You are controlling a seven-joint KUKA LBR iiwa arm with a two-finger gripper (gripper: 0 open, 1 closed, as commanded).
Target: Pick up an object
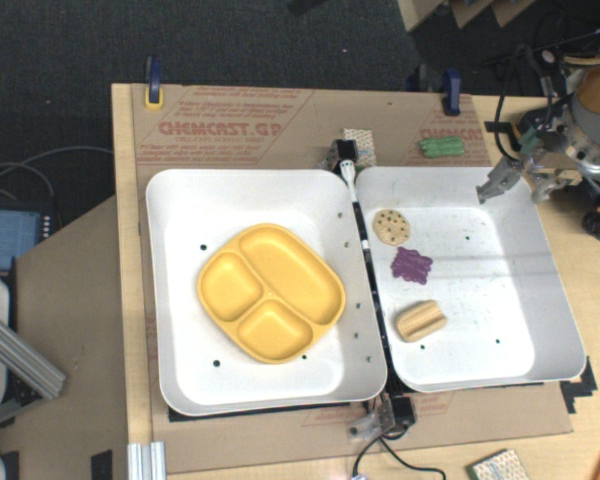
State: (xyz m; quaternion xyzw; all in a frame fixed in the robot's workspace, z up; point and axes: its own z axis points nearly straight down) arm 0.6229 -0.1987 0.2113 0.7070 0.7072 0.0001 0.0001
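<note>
The gripper's [513, 181] fingers [492, 188] stand spread apart with nothing between them, poised over the far right corner of the right bin [520, 353]. In that bin, along its left side, lie a round speckled cookie [390, 226], a purple bunch of grapes [412, 265] below it and a tan bread roll [420, 321] nearest the front, all well away from the gripper; the left bin [180, 368], touching it, holds a yellow three-compartment plate [270, 292]. Behind the left bin the brown board [250, 128] carries red lettering, partly legible as something like "GICMCAST", and a green object [442, 148] lies behind the right bin.
</note>
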